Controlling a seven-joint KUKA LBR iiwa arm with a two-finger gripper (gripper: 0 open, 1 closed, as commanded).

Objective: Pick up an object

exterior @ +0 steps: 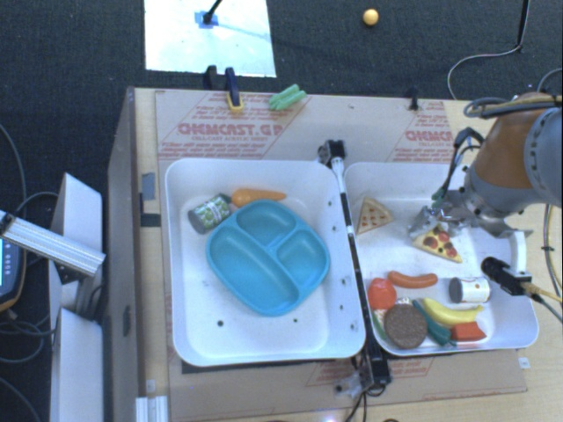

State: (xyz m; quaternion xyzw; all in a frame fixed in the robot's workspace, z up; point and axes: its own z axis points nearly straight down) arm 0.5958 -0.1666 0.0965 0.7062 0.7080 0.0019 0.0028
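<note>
Well, the left bin (180, 262) holds a blue divided plate (267, 258), a can (209, 213) and a carrot (257, 196) near its far edge. In the right bin (528, 332), the gripper (433, 219) hovers just above the pizza slice (440, 244); whether its jaws are parted or clenched, I cannot tell.

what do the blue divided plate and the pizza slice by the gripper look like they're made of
Blue three-compartment plate: probably moulded plastic, with one even colour, rounded ridges and a soft sheen. Pepperoni pizza slice below the gripper: likely toy plastic or rubber, flat and matte; too small to be sure.
</note>
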